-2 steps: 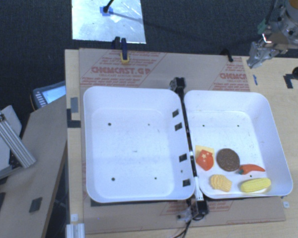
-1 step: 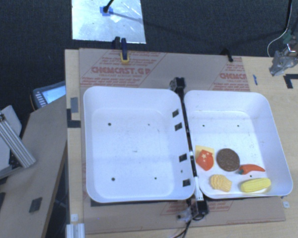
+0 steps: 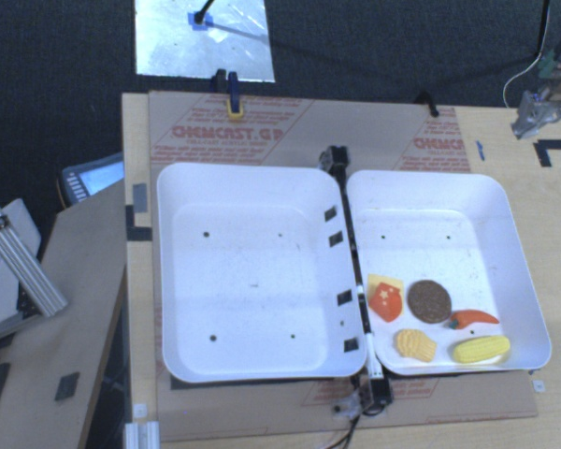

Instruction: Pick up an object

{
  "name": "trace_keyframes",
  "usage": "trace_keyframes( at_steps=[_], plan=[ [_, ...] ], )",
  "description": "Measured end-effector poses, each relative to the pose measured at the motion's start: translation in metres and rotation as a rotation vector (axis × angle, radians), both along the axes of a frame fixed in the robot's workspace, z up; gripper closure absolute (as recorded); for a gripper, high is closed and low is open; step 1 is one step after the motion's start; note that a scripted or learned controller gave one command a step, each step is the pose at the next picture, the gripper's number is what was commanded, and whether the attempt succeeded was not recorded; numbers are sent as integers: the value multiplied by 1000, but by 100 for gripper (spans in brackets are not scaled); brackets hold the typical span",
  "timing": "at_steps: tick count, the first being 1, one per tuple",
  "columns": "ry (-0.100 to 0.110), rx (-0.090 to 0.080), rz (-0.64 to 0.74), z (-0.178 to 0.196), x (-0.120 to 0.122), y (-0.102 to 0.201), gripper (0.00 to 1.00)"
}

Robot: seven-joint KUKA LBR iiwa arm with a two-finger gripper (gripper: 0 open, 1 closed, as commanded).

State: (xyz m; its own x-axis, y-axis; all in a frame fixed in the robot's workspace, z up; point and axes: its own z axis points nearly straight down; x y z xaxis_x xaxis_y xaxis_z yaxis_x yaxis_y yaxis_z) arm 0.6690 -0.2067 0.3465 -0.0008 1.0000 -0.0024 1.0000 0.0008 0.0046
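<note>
A metal piece (image 3: 540, 112) at the bench's far right corner runs off the picture's right edge, too blurred and partial to identify. At the left, a slanted aluminium rail (image 3: 17, 255) and a grey device with a pale screen (image 3: 92, 180) are cropped or partly covered by the bench's left edge. In the right bin's (image 3: 505, 213) near corner, the small red-and-orange item (image 3: 473, 319) beside the brown disc (image 3: 429, 300) is too small to name with certainty. Cables (image 3: 365, 405) between the bins' near edges blur together.
</note>
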Motion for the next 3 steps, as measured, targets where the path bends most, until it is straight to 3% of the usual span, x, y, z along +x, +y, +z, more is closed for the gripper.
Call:
trace_keyframes(
  at_steps=[3],
  plan=[
    [-4,-1,6,15,1,1,100]
  ],
)
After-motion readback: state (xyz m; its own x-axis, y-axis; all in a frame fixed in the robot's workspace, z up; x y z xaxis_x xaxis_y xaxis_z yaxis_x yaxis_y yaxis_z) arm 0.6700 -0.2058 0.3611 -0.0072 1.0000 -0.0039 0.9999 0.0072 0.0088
